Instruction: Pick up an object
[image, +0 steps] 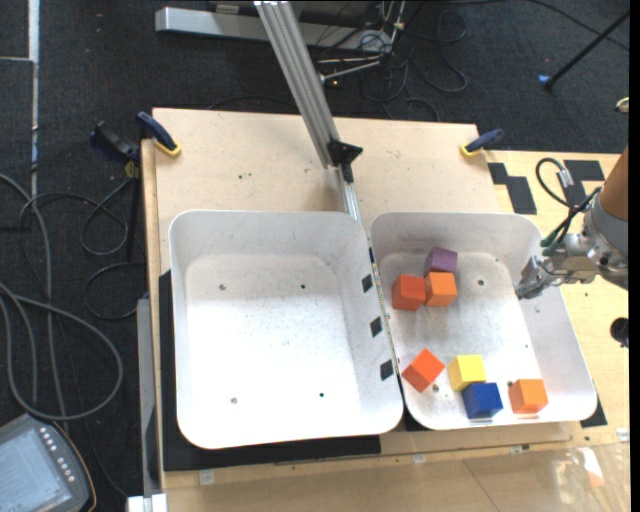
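Several small blocks lie in the right bin (560, 330). A purple block (441, 261), an orange block (442, 288) and a red-orange block (408, 292) cluster near its back. Toward the front lie another red-orange block (423, 368), a yellow block (466, 370), a blue block (482, 399) and an orange block (528, 395). My gripper (528, 281) hangs over the right rim of this bin, right of the back cluster, pointing left and down. Nothing shows between its fingers.
The left bin (200, 300) stands beside the right one on the wooden bench. A slanted metal rail (300, 80) runs down to the bins' shared back corner. Clamps (158, 132) sit at the bench's back corners.
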